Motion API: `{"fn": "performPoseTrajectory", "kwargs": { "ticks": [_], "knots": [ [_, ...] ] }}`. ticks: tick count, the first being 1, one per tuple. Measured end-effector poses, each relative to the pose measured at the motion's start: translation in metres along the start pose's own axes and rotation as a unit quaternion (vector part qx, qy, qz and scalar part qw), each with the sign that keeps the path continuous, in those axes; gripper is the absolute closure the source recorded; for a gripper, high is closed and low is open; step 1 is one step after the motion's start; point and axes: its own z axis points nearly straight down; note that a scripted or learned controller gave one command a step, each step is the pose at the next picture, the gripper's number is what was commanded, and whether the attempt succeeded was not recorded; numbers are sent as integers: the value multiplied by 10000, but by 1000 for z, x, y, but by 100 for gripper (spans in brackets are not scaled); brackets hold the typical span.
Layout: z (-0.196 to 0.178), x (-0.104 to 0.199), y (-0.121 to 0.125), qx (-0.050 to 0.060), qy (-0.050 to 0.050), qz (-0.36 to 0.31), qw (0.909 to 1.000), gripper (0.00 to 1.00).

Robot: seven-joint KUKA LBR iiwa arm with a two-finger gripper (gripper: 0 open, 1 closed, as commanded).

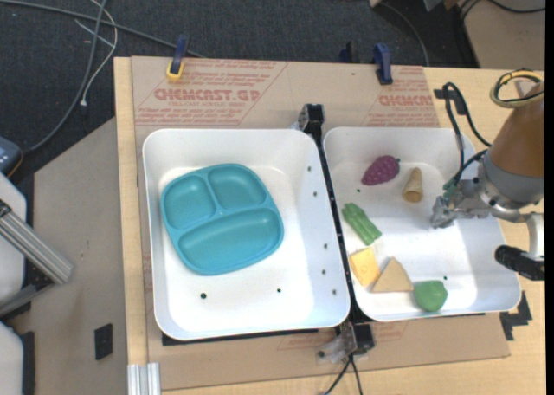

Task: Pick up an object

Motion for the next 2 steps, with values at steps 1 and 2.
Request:
{"fn": "performPoseTrajectory", "kwargs": {
  "ticks": [1, 2],
  "knots": [
    [-43, 0, 5, -15, -13, -1, 10000, 100],
    [-104, 6, 7, -21, -14, -3, 10000, 100]
  ]
}}
